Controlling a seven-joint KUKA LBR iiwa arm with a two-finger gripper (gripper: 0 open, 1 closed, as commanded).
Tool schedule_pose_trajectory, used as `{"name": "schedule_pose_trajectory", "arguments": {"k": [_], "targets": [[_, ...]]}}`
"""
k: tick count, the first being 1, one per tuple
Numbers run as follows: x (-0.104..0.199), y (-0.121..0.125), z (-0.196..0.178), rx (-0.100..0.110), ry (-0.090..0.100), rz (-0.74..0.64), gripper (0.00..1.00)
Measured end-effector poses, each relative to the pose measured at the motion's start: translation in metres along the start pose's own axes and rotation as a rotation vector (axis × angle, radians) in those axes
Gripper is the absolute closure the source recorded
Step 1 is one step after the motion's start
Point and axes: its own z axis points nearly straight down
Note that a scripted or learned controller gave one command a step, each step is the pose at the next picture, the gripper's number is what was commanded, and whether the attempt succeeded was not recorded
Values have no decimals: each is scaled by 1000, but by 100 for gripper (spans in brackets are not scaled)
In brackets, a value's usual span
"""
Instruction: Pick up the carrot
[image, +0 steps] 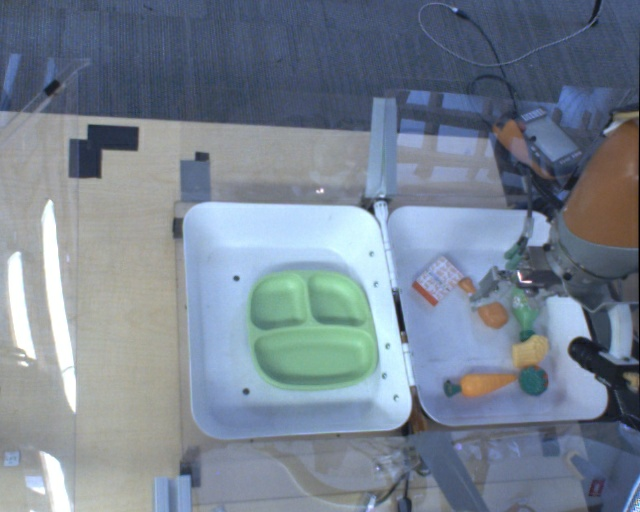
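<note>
The carrot (487, 384) is an orange toy lying on its side near the front wall of the right bin (430, 400), with a dark green bit at its left end. My gripper (505, 283) hangs over the middle of that bin, farther back than the carrot and well apart from it. It sits just above a small orange piece (492, 316). The arm's orange band and grey wrist cover the bin's right rim.
Close around the carrot lie a green ball (533, 380), a yellow corn-like toy (530, 350) and a green toy (526, 312). A red and white box (438, 279) lies to the gripper's left. The left bin (215, 300) holds a green divided plate (312, 329).
</note>
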Motion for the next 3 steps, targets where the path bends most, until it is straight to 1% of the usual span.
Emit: {"name": "schedule_pose_trajectory", "arguments": {"k": [1, 2, 3], "targets": [[-43, 32, 95, 0, 0, 66, 0], [-60, 89, 131, -9, 9, -17, 0], [-61, 91, 119, -15, 4, -19, 100]]}}
